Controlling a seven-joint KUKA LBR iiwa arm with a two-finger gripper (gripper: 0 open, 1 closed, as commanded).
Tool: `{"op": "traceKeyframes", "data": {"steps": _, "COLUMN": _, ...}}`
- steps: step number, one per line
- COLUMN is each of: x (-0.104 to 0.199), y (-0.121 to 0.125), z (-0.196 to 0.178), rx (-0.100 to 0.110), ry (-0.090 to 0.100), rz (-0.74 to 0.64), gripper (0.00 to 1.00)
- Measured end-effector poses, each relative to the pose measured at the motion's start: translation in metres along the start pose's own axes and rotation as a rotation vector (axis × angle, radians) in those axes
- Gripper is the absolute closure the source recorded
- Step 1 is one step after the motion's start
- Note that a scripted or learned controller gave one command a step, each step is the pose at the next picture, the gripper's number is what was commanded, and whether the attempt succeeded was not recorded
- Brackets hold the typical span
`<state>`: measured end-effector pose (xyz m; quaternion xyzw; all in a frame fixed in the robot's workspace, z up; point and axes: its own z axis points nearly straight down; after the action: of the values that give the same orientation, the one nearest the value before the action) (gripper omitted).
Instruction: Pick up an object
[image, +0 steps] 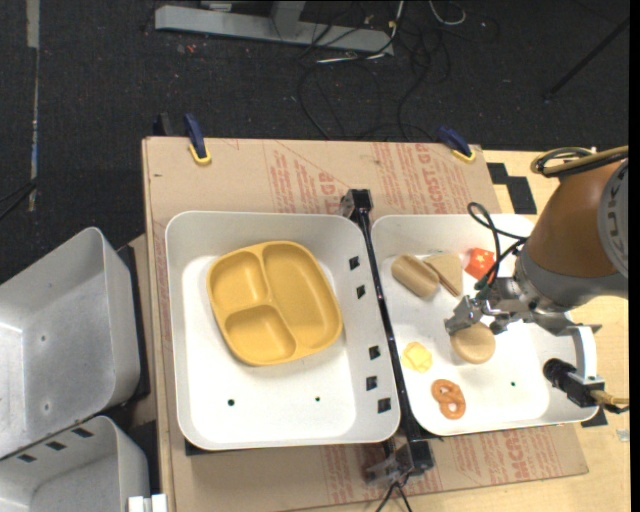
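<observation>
In the left bin (190, 300) a yellow tray (272, 301); in the right bin (520, 405), a tan round piece (476, 347) just under the claw (470, 318), grip unclear.

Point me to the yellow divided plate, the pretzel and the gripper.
yellow divided plate (272, 300): camera view, centre ridge.
pretzel (449, 397): camera view, middle of its loops.
gripper (470, 318): camera view, between the fingertips.

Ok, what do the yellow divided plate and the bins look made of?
Yellow divided plate: likely molded plastic, matte with a soft sheen, rounded compartment ridges, uniform color. Left bin and right bin: probably thin white plastic, smooth and faintly glossy, with rounded molded corners; could be coated metal.
</observation>
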<state>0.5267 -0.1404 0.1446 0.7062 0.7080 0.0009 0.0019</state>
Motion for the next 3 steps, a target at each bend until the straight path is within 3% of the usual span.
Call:
{"op": "traceKeyframes", "data": {"steps": 2, "x": 0.004, "y": 0.003, "z": -0.109, "rx": -0.002, "ry": -0.001, "rz": -0.002, "gripper": 1.00}}
{"op": "traceKeyframes", "data": {"steps": 3, "x": 0.065, "y": -0.001, "z": -0.113, "rx": 0.005, "ry": 0.003, "rz": -0.006, "gripper": 1.00}}
